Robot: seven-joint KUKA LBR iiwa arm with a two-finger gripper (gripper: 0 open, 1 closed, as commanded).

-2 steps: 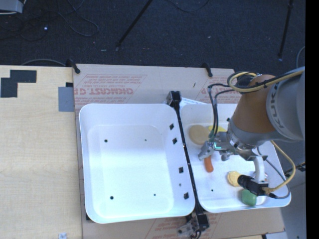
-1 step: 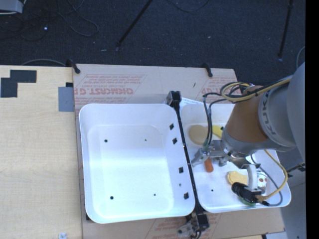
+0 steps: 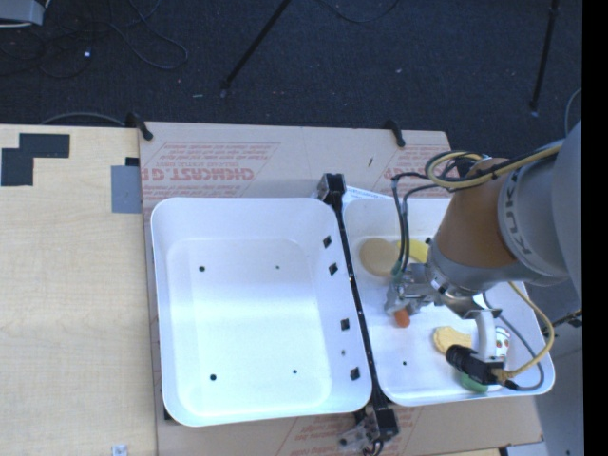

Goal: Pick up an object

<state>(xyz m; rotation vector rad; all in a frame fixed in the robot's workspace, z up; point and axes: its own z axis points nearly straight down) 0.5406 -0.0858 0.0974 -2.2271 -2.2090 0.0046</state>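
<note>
Pincer (image 3: 407, 302) low in the right bin (image 3: 418, 392), over small objects.
Whether it is open or closed I cannot tell. An orange piece (image 3: 403, 319) sits just below it, a tan disc (image 3: 378, 255) just above-left; a miss could nudge either away. The arm (image 3: 484, 231) bends down steeply from the right.

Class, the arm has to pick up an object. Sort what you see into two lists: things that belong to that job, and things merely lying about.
Belongs to the job:
gripper
small orange piece
round tan object
yellow object
green object
right bin

Just lying about:
left bin
cardboard sheet
floor cables
</note>
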